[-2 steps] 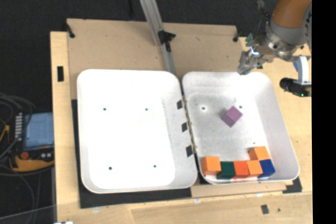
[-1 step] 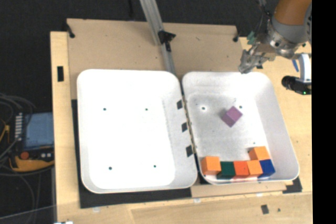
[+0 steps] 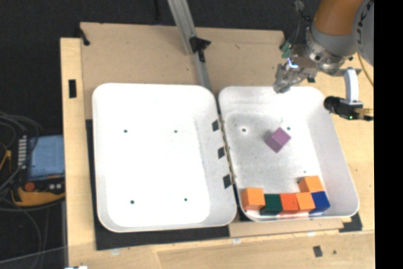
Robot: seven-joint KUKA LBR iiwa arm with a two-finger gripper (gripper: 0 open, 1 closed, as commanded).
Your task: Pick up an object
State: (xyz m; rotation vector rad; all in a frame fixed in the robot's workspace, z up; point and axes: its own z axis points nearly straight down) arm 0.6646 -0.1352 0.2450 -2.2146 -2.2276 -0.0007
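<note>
Purple cube lies alone mid-bin; blocks line the front; end effector grip unclear.

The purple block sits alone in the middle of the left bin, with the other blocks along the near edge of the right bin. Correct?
Not quite. The camera view shows the purple block alone in the middle of the right bin, not the left. The other blocks do lie along that bin's near edge.

Both bins are white: the left bin carries a few dark dots, and the right bin is greyish and scuffed. A purple block lies mid-bin. Along its near edge sit orange blocks, a green block and a blue block.
</note>
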